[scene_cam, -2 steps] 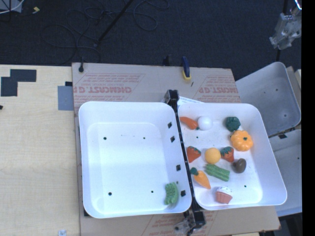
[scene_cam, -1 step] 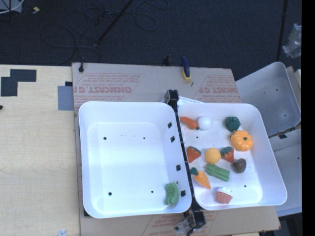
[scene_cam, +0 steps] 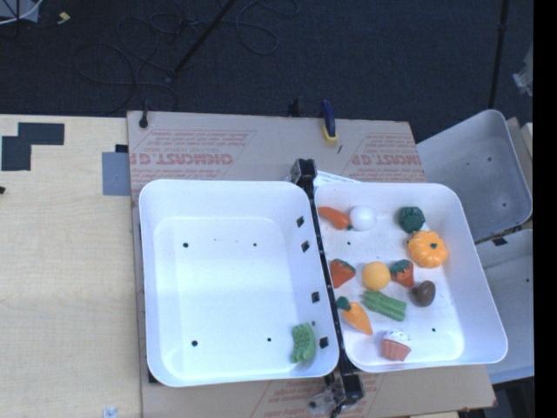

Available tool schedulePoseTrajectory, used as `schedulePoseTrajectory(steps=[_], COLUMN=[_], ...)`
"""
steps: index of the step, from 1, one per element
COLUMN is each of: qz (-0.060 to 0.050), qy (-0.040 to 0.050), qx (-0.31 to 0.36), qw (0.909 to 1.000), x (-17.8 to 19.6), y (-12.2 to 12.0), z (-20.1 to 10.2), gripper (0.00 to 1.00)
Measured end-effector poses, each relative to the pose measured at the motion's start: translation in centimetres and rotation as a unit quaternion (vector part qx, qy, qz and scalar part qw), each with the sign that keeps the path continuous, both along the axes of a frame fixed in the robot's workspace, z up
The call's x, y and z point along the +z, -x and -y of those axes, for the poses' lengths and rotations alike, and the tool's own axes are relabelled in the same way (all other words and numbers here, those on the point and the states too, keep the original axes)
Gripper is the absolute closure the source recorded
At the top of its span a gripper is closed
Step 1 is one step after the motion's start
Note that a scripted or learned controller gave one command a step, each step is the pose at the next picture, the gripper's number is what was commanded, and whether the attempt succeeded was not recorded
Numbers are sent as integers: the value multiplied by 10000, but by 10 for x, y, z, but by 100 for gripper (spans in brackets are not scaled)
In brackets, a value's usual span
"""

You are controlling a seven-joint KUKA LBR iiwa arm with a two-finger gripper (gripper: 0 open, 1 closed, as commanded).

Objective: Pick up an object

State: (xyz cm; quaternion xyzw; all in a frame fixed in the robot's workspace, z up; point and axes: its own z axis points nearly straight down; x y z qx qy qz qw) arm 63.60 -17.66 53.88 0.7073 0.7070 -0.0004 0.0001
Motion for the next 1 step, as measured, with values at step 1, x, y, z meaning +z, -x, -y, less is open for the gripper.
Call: schedulePoseTrajectory(steps=[1], qz=[-6], qy=[-4], qx=[6], qw=[10000], x=[-2], y=[-8], z=[-10], gripper=[100])
